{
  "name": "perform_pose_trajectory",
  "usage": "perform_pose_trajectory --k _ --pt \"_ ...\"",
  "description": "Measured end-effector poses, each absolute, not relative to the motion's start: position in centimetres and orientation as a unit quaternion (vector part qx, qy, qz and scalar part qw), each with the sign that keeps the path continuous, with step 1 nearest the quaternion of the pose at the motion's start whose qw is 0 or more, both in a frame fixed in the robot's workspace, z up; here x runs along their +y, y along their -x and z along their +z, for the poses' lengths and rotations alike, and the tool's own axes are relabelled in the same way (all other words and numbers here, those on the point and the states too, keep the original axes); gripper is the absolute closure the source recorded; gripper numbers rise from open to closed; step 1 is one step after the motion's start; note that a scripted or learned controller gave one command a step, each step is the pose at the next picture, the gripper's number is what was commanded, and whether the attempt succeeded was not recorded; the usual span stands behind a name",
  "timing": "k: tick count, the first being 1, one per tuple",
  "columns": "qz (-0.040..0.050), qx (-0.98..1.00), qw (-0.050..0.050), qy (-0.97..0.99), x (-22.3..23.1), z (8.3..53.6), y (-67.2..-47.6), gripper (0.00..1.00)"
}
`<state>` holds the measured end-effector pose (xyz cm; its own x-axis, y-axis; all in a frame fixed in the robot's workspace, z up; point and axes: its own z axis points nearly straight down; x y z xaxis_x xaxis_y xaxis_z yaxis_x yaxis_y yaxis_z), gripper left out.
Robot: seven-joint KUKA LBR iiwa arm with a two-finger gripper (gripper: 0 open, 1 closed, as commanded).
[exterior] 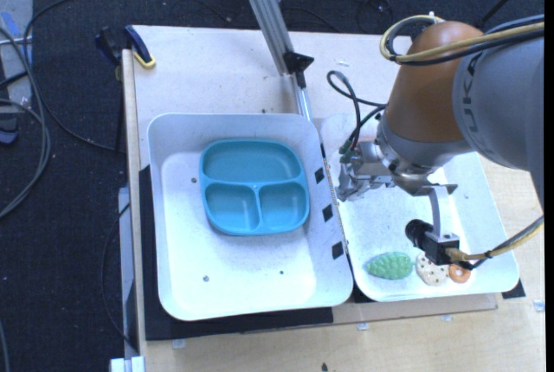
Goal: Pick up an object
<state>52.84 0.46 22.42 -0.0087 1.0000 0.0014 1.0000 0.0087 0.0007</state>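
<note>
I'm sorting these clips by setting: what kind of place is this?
Most likely a robotics lab: a grey arm works over two white bins on a bench, cables trail across the dark floor, and a blue divided plate serves as a test object.

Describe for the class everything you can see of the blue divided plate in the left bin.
The blue plate is a rounded rectangle with a raised rim, looking like smooth matte plastic. Ridges split it into three compartments: one wide one along the far side and two smaller ones side by side nearer the camera. All three hold nothing. It lies flat, right way up, on the floor of the left bin, slightly toward the far side, with nothing else touching it.
</note>
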Motion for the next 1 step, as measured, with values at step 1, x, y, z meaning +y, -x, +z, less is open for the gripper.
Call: perform_pose_trajectory --k 1 --pt "-0.0012 -0.71 0.0 0.705 5.63 23.47 -54.47 1.0"
